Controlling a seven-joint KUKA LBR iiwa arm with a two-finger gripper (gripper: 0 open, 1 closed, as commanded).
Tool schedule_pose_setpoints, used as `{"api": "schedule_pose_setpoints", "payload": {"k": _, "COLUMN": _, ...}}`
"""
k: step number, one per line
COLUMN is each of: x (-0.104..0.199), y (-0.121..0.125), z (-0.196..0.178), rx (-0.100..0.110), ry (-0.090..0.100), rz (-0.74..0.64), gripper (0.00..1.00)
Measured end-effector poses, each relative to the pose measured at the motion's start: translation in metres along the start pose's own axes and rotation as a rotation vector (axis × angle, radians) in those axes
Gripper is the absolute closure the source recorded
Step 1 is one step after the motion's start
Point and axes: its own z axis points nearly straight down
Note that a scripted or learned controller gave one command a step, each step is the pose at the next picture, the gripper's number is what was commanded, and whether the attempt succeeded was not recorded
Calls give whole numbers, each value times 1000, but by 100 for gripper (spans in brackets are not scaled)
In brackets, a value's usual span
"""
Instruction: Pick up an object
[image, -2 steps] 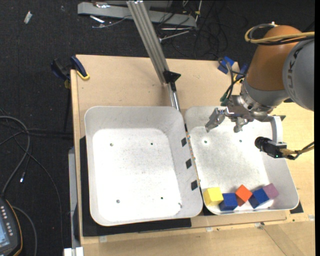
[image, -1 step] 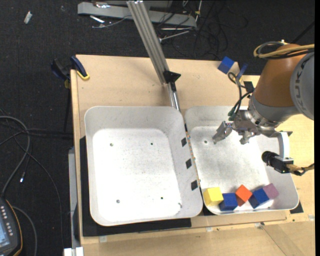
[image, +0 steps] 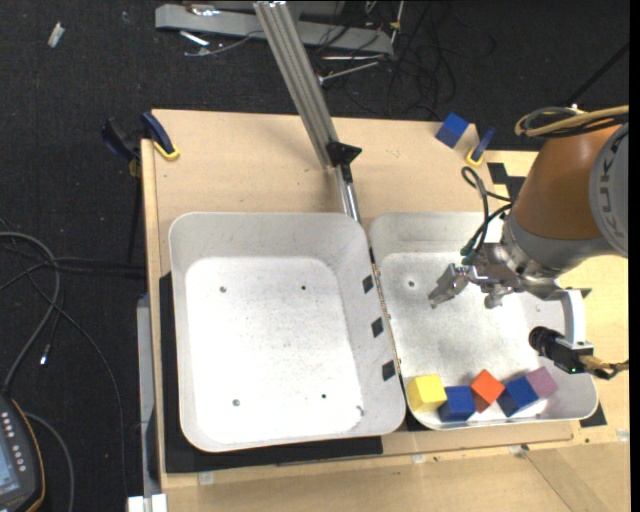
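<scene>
The gripper (image: 466, 287) is held above the right bin (image: 420, 240), its fingers spread apart with nothing between them. Five blocks are lined along that bin's near edge: yellow block (image: 427, 390), blue block (image: 458, 402), orange block (image: 487, 387), another blue (image: 518, 396), purple block (image: 541, 381).

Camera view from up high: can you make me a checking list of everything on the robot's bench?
Surface: wooden bench bearing the left bin and right bin.
Job's things: yellow block, orange block, two blue blocks and a purple block, bunched at the right bin's near edge.
Clutter: another blue block on the bench beyond the bins.
Grippers: end effector above the right bin, away from the blocks, holding nothing.
Cables: green wire on the arm; black cables on the floor.
Surroundings: dark floor, metal pole.
</scene>
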Motion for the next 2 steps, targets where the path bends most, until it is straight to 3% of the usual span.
{"api": "schedule_pose_setpoints", "payload": {"k": 1, "x": 17, "y": -46, "z": -8, "rx": 0, "ry": 1, "rz": 0, "gripper": 0}}
{"api": "schedule_pose_setpoints", "payload": {"k": 2, "x": -12, "y": -63, "z": 93, "rx": -4, "ry": 0, "rz": 1, "gripper": 0}}
